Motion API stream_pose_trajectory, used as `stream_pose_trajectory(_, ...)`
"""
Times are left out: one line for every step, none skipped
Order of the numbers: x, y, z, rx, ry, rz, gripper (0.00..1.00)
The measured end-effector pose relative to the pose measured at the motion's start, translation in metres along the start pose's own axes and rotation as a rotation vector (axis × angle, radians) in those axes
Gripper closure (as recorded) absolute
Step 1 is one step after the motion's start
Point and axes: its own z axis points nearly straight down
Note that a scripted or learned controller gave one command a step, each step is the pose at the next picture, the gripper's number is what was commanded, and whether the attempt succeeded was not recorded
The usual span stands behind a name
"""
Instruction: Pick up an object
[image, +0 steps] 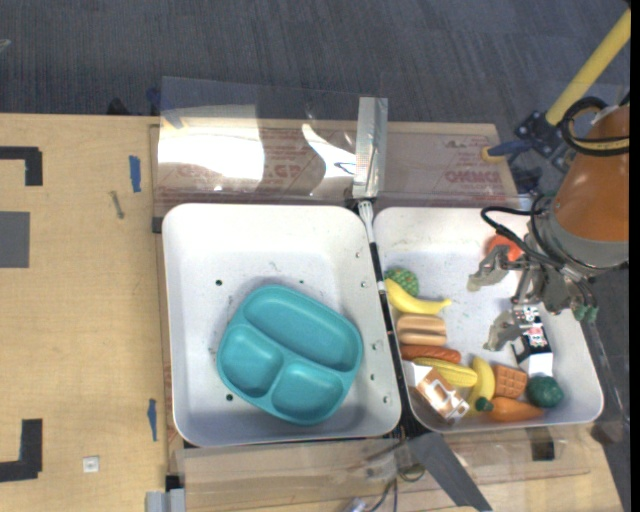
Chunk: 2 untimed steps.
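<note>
**Gripper low in the right bin, nothing lifted yet**

The gripper (510, 300) hangs over the right bin (590, 400), its two metal fingers spread apart with bare white floor showing between them. It holds nothing. Just below it lies a small black-and-white item (533, 340), and near that a green ball (545, 391). Farther left sits the toy food pile: a banana (412, 299), a hot dog (421, 328) and a carrot (512, 408). The left bin (190, 250) holds a teal divided plate (290, 352). By this view the pick is not made; closing on an object and lifting both remain.
</note>
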Motion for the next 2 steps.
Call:
stream_pose_trajectory(0.026, -0.087, 0.079, 0.0, 0.008, 0.176, 0.0)
stream_pose_trajectory(0.044, -0.093, 0.107, 0.0, -0.02, 0.243, 0.0)
